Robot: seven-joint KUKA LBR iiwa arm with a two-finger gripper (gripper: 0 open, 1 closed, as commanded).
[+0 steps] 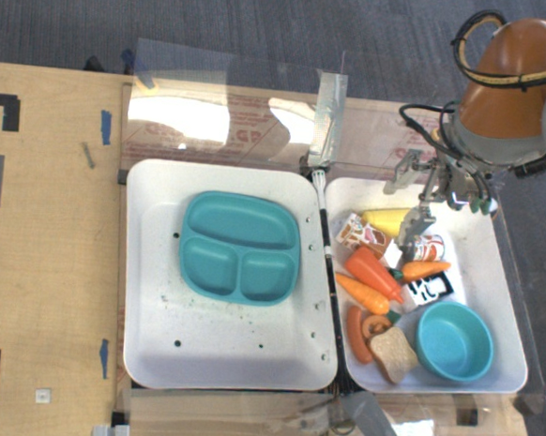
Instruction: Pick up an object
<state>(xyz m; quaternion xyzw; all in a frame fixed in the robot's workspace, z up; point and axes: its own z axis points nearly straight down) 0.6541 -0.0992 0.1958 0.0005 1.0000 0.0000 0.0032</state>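
My gripper (410, 240) hangs low over the back middle of the right bin (505, 278), beneath the orange band of the arm (516, 57). Its tip is down among the toy food, just in front of a yellow banana (384, 218) and beside a small orange carrot (427, 269). Left of it lie a red and white packet (357, 230) and two larger carrots (374, 270) (361, 292). Nothing is visibly lifted off the bin floor.
A teal bowl (453, 341) stands at the right bin's front, with a bread slice (395, 354), a red sausage piece (362, 334) and a black and white card (430, 288) near it. The left bin (142, 324) holds a teal divided plate (241, 247).
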